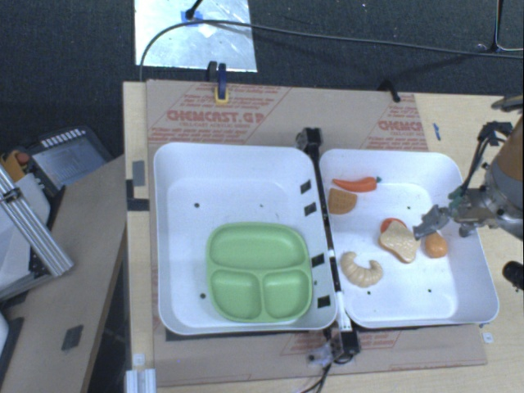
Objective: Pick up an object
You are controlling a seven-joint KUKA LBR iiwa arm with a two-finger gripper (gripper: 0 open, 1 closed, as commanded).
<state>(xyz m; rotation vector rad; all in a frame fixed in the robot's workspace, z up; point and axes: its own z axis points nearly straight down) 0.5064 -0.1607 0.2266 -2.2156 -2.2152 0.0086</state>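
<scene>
The right bin holds several toy foods. A red-orange carrot lies near its far left corner, with an orange half-round piece just below it. Mid-bin lies a beige toast slice, with a small red piece at its upper edge. Close to its right sits a small orange ball. A pale curved croissant-like piece lies nearer the front. My gripper reaches in from the right, low over the bin, just above the orange ball and right of the toast. I see nothing held in it.
The left bin holds a green three-part plate. A black divider strip runs between the bins. Cardboard lies under both bins. Cables and a metal sheet lie at the back, and grey equipment stands far left.
</scene>
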